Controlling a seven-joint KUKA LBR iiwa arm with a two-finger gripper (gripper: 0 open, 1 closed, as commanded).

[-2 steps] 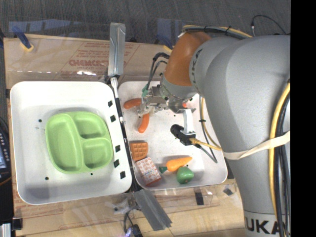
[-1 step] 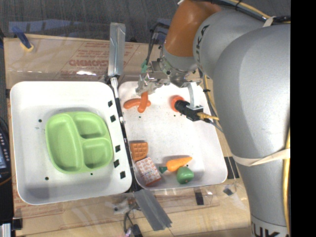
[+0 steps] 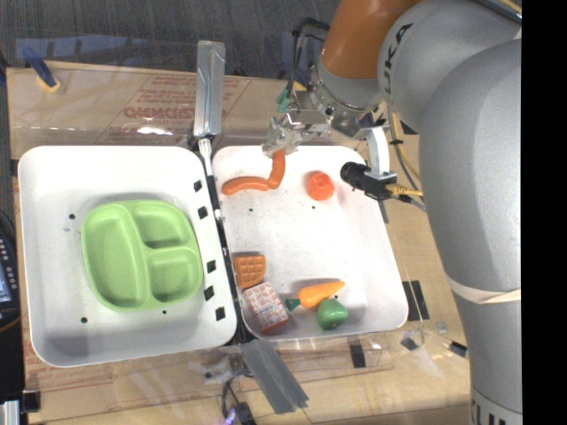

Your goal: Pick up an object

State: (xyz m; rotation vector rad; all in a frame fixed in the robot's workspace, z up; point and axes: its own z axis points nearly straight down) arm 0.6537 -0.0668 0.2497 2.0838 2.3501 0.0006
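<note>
Where the claw hangs at the far edge of the right bin, its tips sit at the upper end of an orange sausage, a bent L-shaped piece w/ one leg flat on the bin floor and the other rising toward the claw. Claw state: fingers appear closed on that raised end, though the tips are small and partly blurred; grip looks shallow. Handling, est.: toy food, light, prob. soft plastic or rubber, smooth skin, so slippery and apt to swing or slide out if pinched only at the tip; not fragile. Best hold: across the round body near the bend, not the end. Other items, right bin: orange-red ball just beside the sausage; waffle, packet, carrot, green pepper near the front edge, well apart from the claw. Left bin: green tray, three compartments. Surface: wood, w/ tape marks.
</note>
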